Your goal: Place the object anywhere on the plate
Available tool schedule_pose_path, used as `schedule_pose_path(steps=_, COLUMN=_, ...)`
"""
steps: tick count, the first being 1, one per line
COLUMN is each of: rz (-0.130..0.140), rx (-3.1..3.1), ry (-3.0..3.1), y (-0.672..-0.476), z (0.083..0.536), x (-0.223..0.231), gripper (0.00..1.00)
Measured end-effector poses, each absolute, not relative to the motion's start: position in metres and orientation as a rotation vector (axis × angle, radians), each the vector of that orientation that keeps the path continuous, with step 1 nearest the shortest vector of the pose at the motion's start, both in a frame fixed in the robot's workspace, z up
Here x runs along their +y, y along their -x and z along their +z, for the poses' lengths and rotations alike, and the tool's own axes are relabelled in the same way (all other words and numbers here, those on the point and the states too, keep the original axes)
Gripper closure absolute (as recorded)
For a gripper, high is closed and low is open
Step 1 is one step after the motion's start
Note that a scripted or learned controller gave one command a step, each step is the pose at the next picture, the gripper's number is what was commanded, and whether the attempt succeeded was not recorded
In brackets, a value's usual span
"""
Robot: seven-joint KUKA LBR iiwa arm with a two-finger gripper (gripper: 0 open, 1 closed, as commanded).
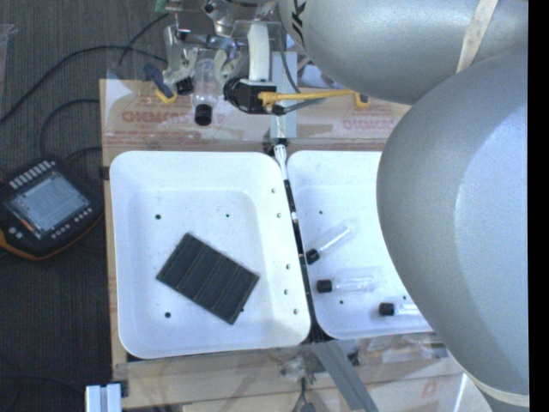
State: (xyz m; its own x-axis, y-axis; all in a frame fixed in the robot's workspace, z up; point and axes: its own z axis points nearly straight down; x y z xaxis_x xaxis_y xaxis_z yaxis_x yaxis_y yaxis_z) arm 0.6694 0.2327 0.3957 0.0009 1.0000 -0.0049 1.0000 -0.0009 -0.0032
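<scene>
Beside the plate (207,278), three tubes (329,240) crowd the right bin (343,178).

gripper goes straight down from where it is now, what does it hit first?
Probably the cardboard strip behind the left bin, not the dark plate. The gripper holds a clear tube with a black cap pointing down, so the cap would likely touch first. Depth is unclear from this slanted view.
</scene>
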Motion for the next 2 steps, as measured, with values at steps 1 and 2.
schedule_pose_path(steps=1, rz=-0.01, rx=1.561, ry=-2.724, y=-0.6694, z=0.4307, x=0.233, gripper=1.0)
schedule_pose_path(steps=2, rz=-0.009, rx=0.629, ry=-3.078, y=-0.6694, z=0.4303, x=0.2331, gripper=1.0)
